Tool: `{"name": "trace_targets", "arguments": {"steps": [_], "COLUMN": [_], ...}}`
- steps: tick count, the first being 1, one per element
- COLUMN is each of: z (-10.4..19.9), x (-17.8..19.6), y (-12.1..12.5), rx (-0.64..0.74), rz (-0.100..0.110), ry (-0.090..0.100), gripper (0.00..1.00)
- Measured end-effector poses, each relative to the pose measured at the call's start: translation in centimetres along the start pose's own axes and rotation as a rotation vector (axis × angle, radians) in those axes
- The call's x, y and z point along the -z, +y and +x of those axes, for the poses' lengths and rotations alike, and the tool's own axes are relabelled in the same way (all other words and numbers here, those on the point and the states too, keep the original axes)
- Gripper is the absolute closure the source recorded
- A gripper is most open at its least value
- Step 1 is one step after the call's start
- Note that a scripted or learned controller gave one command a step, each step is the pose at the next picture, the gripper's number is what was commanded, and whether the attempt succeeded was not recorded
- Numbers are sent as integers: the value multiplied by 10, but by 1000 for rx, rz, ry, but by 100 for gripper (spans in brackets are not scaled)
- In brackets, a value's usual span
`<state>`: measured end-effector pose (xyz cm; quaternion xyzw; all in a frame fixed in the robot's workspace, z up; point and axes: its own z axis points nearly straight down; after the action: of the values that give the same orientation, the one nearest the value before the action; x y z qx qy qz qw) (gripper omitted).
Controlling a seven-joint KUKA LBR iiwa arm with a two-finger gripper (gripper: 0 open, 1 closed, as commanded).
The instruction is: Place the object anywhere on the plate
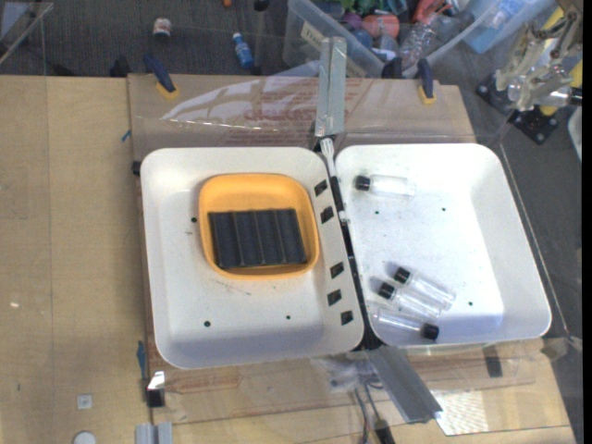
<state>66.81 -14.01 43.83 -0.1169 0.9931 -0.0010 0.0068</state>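
Note:
An orange, rounded-square plate (pixel 253 187) sits in the left white bin (pixel 174 266), a little toward its back. A black ribbed rectangular object (pixel 257 239) lies flat on the plate and covers most of its inner floor, slightly toward the front. Nothing touches the object or hangs over it.
In the right white bin (pixel 472 229) lie several clear vials with black caps: one near the back left (pixel 387 186), the others grouped at the front (pixel 421 291). A divider with black clips (pixel 333 239) separates the bins. A tub of coloured toys (pixel 407 7) stands behind the bench.

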Motion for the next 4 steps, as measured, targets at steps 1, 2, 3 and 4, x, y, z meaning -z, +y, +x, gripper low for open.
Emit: {"name": "trace_targets", "arguments": {"steps": [1,2,3,4], "z": [9,20,19,19], "x": [0,0,-1,-1], "y": [-35,-79,-79,-79], "rx": [302,714,1061,1123], "rz": [0,-1,-3,-3], "ry": [0,0,0,0], "gripper": [100,100,100,100]}}
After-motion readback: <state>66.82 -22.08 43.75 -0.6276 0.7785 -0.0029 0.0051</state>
